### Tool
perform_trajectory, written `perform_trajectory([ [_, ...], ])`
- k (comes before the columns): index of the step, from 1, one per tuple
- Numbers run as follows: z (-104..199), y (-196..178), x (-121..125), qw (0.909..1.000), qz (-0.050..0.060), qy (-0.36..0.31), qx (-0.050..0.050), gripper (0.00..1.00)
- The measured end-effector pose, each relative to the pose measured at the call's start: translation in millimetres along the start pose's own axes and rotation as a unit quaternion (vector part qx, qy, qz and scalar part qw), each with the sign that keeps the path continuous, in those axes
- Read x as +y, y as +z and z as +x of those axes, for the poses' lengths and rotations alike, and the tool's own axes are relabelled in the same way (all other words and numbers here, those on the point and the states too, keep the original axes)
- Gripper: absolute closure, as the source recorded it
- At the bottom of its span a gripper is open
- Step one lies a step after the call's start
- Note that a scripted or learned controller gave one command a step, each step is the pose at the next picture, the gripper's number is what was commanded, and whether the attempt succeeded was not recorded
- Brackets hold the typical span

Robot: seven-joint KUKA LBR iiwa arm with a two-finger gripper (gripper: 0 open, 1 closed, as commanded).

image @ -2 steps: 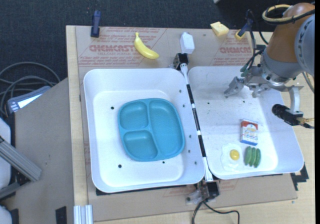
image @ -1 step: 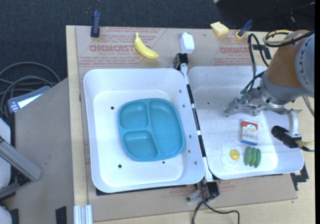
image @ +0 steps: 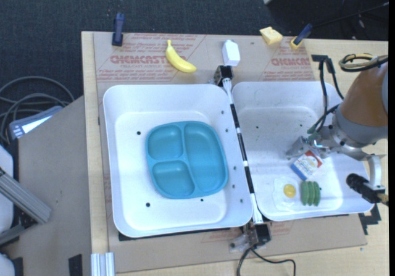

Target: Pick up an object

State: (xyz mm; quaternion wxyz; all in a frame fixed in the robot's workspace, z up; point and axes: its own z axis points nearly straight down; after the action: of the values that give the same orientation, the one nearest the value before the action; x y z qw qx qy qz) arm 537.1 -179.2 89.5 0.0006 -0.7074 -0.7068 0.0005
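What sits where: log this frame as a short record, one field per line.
left bin: blue divided plate
right bin: small packet, fried egg toy, green vegetable toy
bench, outside bins: banana, yellow wedge
gripper: low in right bin, just above the packet; grip cannot be told

arm (image: 364, 121): grey | orange band above wrist | black cables alongside
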Motion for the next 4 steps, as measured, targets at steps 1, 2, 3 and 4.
perform_trajectory([
  [1,0.3,-10.0,0.6,1.0000,-0.001,0.000,0.000,1.00],
  [2,0.3,-9.9,0.5,1.0000,-0.001,0.000,0.000,0.00],
  [3,37.7,-51.4,-53.2,1.0000,0.000,-0.001,0.001,0.00],
  [4,22.0,-127.6,24.1,1.0000,-0.002,-0.001,-0.001,0.00],
])
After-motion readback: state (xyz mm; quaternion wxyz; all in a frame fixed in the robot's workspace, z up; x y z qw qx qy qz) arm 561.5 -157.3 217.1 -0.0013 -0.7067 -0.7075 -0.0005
